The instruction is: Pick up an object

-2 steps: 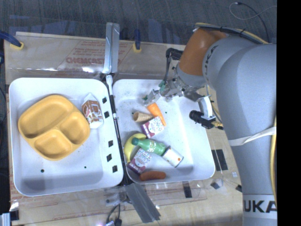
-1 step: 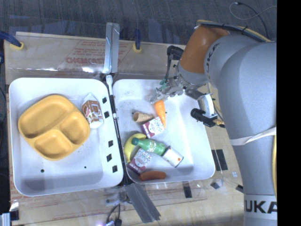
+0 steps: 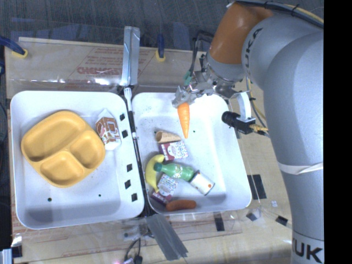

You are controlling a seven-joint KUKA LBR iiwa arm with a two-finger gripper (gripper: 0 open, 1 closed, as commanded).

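Note:
My gripper (image 3: 183, 99) hangs over the far part of the right bin (image 3: 231, 164), under the arm's orange band. An orange carrot (image 3: 184, 121) points down from it, its thick top caught between the fingers, so the gripper is shut on the carrot. The carrot's tip ends just above a tan cone-shaped piece (image 3: 166, 136) on the bin floor.
A pile lies near the right bin's front: a banana (image 3: 152, 170), a green bottle (image 3: 177, 171), a white bottle (image 3: 202, 183), a sausage (image 3: 181, 205) and small packets (image 3: 178, 150). The left bin (image 3: 66, 202) holds a yellow divided plate (image 3: 62, 147) and a small carton (image 3: 108, 130).

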